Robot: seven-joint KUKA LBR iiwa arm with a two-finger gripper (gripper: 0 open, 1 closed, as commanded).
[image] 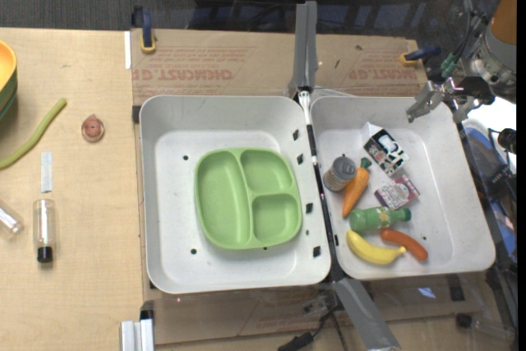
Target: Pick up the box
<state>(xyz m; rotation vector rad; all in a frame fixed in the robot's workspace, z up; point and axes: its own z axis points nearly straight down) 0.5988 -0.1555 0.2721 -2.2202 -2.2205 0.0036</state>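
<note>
As we read it, box (385,151) lies in right bin (468,201), upper middle, tilted, black-and-white print up. Just below: pink packet (396,193); left: carrot (355,187), can (339,174); further down: green bottle (379,217), banana (374,249). We judge box light, stiff cardboard, likely crushable; grip across narrow sides. Hand (434,98) hovers over bin's far-right corner, apart from box; we cannot tell its state.

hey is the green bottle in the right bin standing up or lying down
Lying down. The green bottle rests on its side on the floor of the right bin, its length running left to right, just above the banana.
</note>
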